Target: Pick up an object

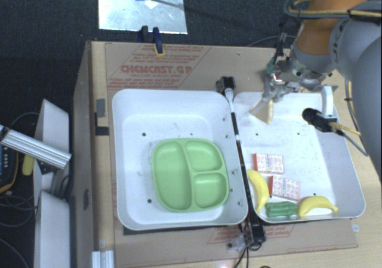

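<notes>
Our metal pincer (270,91) hangs over the right smooth white plastic bin (343,159), clamped on a tan, wedge-shaped piece (263,110); two curved yellow bananas (258,188) lie below.

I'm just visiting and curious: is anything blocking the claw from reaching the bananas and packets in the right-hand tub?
Nothing visible does. The gripper hangs over the far end of the right bin, while the two bananas, the red-and-white packets and a green item lie at the near end, with bare white floor between.
</notes>
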Controlling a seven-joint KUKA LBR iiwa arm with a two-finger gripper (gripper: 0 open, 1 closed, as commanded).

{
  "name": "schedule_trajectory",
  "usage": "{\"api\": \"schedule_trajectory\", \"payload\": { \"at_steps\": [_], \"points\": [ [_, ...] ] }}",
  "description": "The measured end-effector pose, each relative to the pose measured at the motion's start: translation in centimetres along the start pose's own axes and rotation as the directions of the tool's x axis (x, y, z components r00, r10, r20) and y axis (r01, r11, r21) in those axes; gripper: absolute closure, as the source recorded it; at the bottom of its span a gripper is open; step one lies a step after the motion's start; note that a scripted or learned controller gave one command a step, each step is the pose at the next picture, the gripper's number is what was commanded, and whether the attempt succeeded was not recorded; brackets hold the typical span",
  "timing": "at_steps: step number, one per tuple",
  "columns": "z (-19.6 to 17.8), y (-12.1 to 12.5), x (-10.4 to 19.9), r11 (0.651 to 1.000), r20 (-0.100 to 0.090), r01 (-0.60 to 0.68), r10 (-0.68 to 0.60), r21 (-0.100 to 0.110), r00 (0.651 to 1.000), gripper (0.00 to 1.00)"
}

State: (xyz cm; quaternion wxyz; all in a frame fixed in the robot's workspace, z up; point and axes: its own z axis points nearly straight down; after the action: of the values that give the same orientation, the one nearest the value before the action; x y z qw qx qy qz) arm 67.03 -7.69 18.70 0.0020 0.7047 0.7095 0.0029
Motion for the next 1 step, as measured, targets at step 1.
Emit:
{"api": "schedule_trajectory", "payload": {
  "at_steps": [1],
  "points": [
    [-4.90, -0.81, 1.28, 1.000, 0.002, -0.001, 0.001, 0.002, 1.000, 1.00]
  ]
}}
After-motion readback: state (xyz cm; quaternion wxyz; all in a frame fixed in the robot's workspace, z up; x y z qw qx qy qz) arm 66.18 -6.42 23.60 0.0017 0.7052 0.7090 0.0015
